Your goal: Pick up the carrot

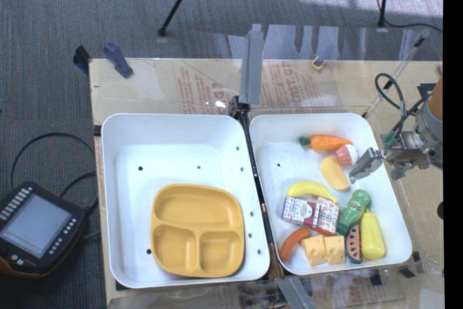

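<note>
The carrot [330, 142], orange with a green top, lies on its side near the back wall of the right bin [278, 132], its green end pointing left. My gripper [370, 163] hangs over the right side of that bin, a little to the right of and nearer than the carrot, apart from it. The gripper sits above a yellow oval piece [335, 173] and a small red and white item [348, 153] that lies just off the carrot's tip. Nothing shows in the gripper.
The right bin also holds a banana [311, 190], small cartons [309, 211], a green bottle [353, 209], a yellow fruit [372, 235], a watermelon slice [353, 244], cheese [324, 250] and a sausage [291, 243]. A yellow divided plate [197, 230] lies in the left bin [130, 148].
</note>
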`<move>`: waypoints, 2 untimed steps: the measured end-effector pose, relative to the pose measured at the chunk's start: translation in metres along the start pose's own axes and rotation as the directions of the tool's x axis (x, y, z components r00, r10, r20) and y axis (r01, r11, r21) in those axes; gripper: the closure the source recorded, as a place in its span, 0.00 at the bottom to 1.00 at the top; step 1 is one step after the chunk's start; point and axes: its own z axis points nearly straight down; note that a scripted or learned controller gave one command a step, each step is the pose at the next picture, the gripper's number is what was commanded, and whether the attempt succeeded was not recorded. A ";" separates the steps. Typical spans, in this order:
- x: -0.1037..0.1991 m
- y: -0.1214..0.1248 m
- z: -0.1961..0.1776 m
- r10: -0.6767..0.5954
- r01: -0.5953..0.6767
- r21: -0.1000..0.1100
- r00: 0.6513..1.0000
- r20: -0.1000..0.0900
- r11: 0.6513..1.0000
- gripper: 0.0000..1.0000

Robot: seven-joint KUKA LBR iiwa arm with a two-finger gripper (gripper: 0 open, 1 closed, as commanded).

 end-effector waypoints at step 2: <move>-0.042 0.117 0.105 -0.214 0.214 0.004 0.977 -0.002 0.977 0.00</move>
